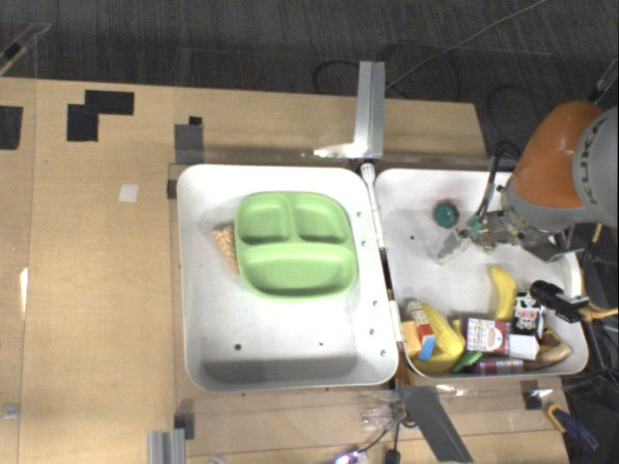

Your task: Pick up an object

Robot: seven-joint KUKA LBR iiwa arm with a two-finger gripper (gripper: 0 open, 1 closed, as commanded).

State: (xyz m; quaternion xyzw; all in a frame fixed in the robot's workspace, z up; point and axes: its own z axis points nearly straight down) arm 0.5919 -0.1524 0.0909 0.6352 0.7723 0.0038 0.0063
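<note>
Small teal ball (pixel 445 214) lying alone on bare floor toward the far edge of the right bin (pixel 416 187), well apart from the clutter. Just beside it, toward the arm side, the gripper (pixel 462 240), hanging over the bin's middle with fingers apparently spread a little and nothing between them — hard to be sure at this size. Likeliest target, judged from closeness alone.

Along the near edge of the same bin, a heap: banana (pixel 502 291), corn cob (pixel 443 333), small cartons (pixel 486 336) and other bits pressed together at the near corners.

In the left bin (pixel 193 259), a green divided plate (pixel 293 242) at centre, a tan waffle-like piece (pixel 224 246) poking from under its left rim.

Risks, as a guess: round ball rolling off at first fingertip contact and skating across the smooth floor; fingers closing beside rather than around it; a descent too shallow, pinching air. Choosing the heap instead: snagging two items at once, or slipping off the banana's curved skin.
</note>
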